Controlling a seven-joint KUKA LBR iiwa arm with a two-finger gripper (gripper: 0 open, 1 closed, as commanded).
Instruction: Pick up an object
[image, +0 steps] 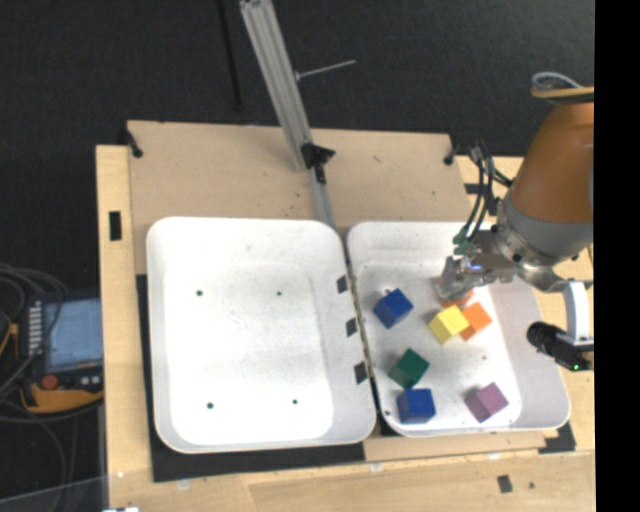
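Observation:
The right bin (420, 240) holds several small cubes: a blue cube (393, 307), a yellow cube (449, 323), an orange cube (476, 316), a green cube (408, 368), a second blue cube (416, 404) and a purple cube (486, 401). My gripper (456, 288) hangs low over the right bin, just above the orange and yellow cubes, at their far edge. The wrist hides its fingertips.
The left bin (250, 330) lies beside the right one. A slanted metal pole (285, 95) rises from the bench behind the bins. The arm's grey and orange body (560, 170) covers the right bin's far right corner.

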